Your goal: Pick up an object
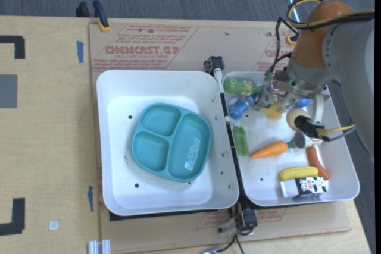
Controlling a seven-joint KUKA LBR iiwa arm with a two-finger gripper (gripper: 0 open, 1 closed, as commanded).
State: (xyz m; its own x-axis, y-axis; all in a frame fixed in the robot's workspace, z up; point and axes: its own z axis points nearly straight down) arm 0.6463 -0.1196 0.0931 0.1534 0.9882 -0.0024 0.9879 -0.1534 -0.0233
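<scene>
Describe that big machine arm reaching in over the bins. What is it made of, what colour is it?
The arm is thick and rounded, with smooth grey shells and a glossy orange band above the wrist. Black cables loop over the top of the band, and a yellow one trails off lower down. At its end sits a small metal gripper of dark and silvery parts.

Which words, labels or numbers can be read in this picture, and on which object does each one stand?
"CHEMCAST GP": red print, repeated, on the brown sheet behind the left bin; the smaller red lines around it are too blurred to read.
Red print on the same sheet near the arm: partly hidden, unreadable.
Embossed mark on the teal divided plate: too faint to read.
Black-and-white box in the right bin: print too small.
</scene>
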